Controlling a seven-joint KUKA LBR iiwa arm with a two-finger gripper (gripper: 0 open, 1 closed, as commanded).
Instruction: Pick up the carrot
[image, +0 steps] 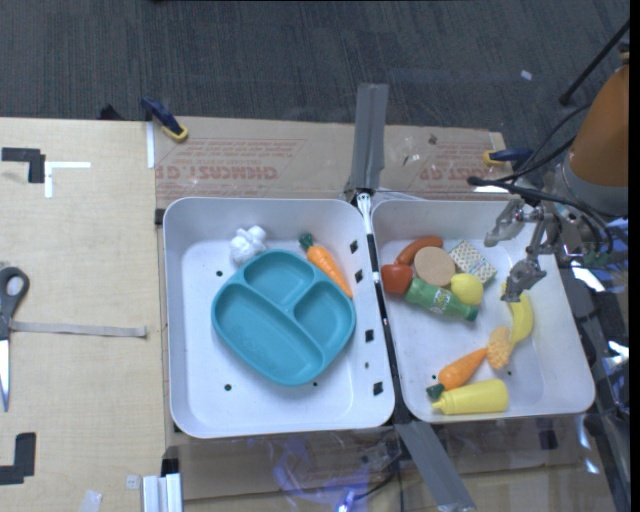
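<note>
so a carrot (461, 368) lies near the front of the right bin (560, 395), another carrot (326, 263) leans on the blue plate (283, 318) in the left bin, gripper (520, 255) hangs open above the banana (519, 317), holding nothing

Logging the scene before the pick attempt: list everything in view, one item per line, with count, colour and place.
white bins: 2, side by side on the bench, left bin, right bin
divided plate: 1, blue, left bin centre
carrots: 2, orange; one by the plate's upper right rim, one in the right bin's lower part
white item: 1, left bin, above the plate; too small to identify
sausage: 1, red-brown, right bin top
green bottle: 1, right bin
lemon: 1, yellow, right bin
banana: 1, yellow, right bin
yellow bottle: 1, right bin bottom
scissors: 1, left of bins
gripper: 1, grey, above right bin's right side
</note>
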